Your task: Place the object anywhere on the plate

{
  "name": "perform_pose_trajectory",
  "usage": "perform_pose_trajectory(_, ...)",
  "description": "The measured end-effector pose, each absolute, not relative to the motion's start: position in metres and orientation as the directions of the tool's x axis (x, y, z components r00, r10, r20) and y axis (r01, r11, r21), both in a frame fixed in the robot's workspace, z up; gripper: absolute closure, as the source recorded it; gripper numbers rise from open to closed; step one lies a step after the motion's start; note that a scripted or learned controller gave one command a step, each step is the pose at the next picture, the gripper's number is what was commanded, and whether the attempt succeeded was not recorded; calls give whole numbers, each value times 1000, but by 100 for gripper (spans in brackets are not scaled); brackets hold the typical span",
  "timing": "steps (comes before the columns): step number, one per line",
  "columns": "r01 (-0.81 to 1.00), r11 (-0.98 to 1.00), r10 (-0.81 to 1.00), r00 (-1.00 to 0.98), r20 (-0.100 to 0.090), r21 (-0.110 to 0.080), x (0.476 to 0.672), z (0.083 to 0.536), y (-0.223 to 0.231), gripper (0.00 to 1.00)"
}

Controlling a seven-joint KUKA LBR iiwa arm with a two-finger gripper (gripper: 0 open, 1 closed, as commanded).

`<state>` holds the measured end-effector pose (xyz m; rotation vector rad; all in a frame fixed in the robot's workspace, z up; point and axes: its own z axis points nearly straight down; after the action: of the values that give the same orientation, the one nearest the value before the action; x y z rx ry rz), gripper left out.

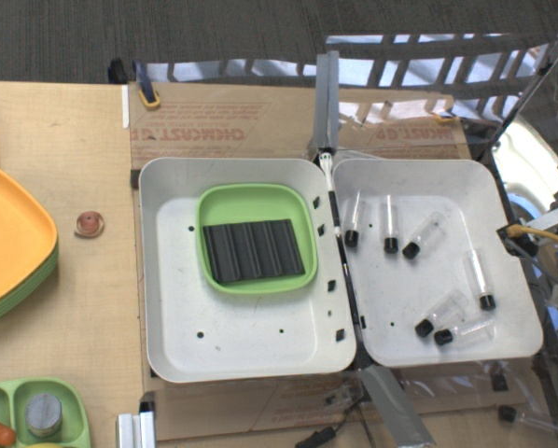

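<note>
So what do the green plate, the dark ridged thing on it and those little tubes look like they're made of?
Green plate: probably matte plastic, uniform colour, soft sheen. Dark ridged block: likely rubber or foam, dull, no glare. Tubes: clear plastic or glass, see-through, with black caps.

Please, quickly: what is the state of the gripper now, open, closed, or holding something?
Gripper: it cannot be told from the camera view.

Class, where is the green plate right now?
The green plate sits in the left white bin, toward its far side, with a dark ribbed block on it.
</note>
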<state>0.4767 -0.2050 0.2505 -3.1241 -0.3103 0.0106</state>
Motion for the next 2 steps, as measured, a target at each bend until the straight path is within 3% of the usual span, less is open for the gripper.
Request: perform_pose_trajectory(2, 197, -980, 197, 980, -6, -3, 477, 233, -222, 0)
